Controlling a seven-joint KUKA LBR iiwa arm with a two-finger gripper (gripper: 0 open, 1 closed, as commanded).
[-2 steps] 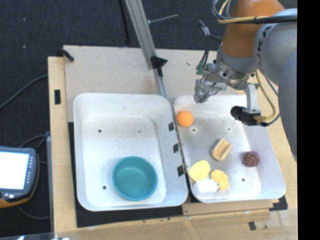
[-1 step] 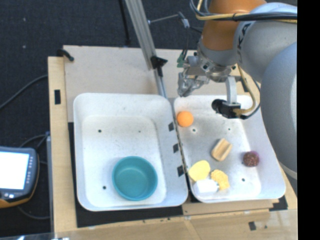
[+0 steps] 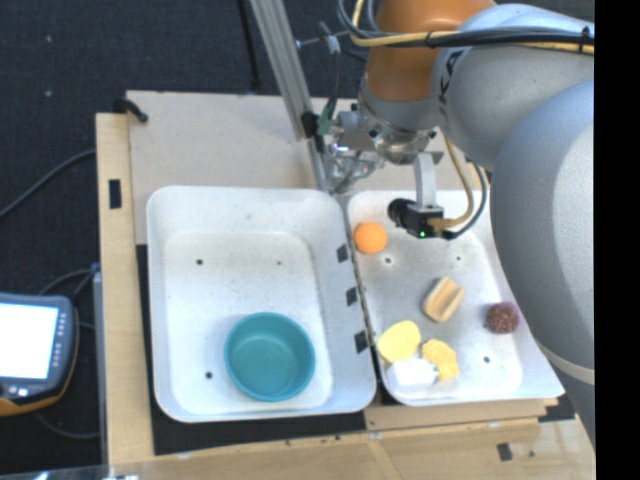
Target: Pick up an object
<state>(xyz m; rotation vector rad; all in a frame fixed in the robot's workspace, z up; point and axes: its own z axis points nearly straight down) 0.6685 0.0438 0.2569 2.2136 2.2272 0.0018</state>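
Note:
The right bin (image 3: 470, 268) holds an orange ball (image 3: 370, 238) near its far left corner. A tan block (image 3: 442, 299) lies at its middle and a maroon ball (image 3: 502, 317) at its right side. Two yellow pieces (image 3: 399, 341) (image 3: 440, 358) and a white piece (image 3: 412, 373) crowd its near edge. A teal bowl (image 3: 269, 357) sits in the left bin (image 3: 180, 268). My gripper (image 3: 342, 176) hangs over the far end of the wall between the bins, a little beyond and left of the orange ball. Nothing is visibly held.
A slanted metal post (image 3: 285, 63) rises behind the bins, close to the gripper. A black cable-mounted part (image 3: 415, 216) hangs below the wrist over the right bin. A screen device (image 3: 30, 353) sits off the bench at the left.

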